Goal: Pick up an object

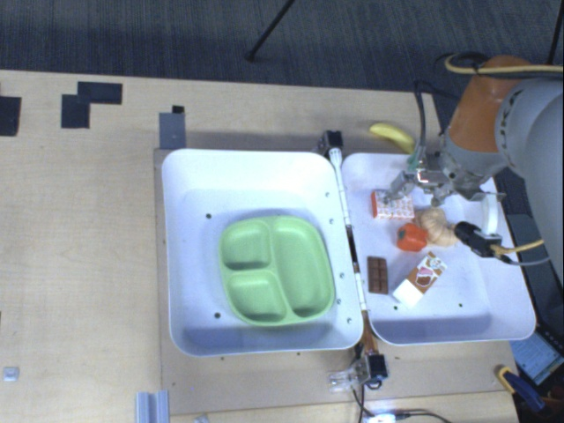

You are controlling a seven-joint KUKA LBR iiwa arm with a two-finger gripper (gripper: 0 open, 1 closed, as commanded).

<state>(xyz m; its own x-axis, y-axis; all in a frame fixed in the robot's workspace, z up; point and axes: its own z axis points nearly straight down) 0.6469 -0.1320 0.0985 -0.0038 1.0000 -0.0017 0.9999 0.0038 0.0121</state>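
Grey arm poised over the right bin (493, 320), approach step in hand.
End effector (421, 179) hangs at the bin's far side with fingers spread, holding nothing, just above the pink-and-white packet (391, 205); next it must descend and clamp.

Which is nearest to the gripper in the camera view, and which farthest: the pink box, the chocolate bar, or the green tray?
From the gripper:
1. pink box, just left below it, right bin.
2. chocolate bar, lower, near the divider.
3. green tray, in the left bin.
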